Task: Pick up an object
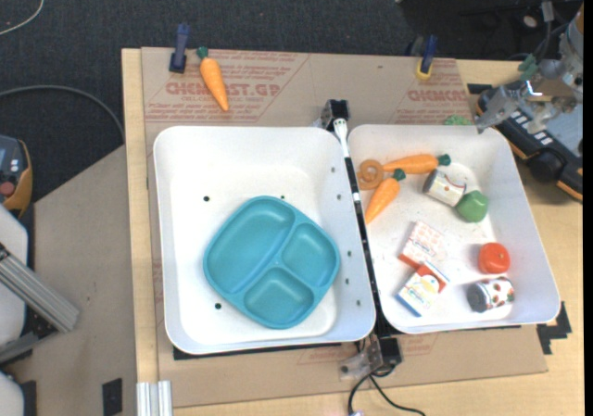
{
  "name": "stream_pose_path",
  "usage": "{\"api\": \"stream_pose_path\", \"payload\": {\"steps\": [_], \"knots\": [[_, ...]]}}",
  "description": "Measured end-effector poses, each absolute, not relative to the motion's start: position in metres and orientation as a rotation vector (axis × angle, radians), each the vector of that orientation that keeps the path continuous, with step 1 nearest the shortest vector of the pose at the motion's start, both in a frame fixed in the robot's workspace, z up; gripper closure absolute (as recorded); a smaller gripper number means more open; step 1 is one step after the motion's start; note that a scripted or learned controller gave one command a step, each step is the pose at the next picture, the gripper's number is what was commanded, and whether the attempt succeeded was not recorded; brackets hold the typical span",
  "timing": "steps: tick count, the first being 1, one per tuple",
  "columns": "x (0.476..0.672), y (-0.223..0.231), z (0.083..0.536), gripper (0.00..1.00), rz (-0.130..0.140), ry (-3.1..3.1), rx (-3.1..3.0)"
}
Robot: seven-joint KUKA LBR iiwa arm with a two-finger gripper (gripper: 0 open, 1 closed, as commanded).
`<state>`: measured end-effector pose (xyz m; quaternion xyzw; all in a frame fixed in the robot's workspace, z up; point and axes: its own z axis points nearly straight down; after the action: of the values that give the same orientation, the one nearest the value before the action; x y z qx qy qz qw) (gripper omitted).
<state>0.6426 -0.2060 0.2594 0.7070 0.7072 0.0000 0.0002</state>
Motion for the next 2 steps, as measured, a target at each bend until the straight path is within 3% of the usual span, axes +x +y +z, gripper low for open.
{"api": "stream_pose_path", "payload": {"steps": [1, 2], "knots": [[0.534, -0.105, 0.249, 0.0, -0.002, 2.236, 2.221], [0.53, -0.122, 0.278, 0.0, 0.004, 2.218, 2.218]]}}
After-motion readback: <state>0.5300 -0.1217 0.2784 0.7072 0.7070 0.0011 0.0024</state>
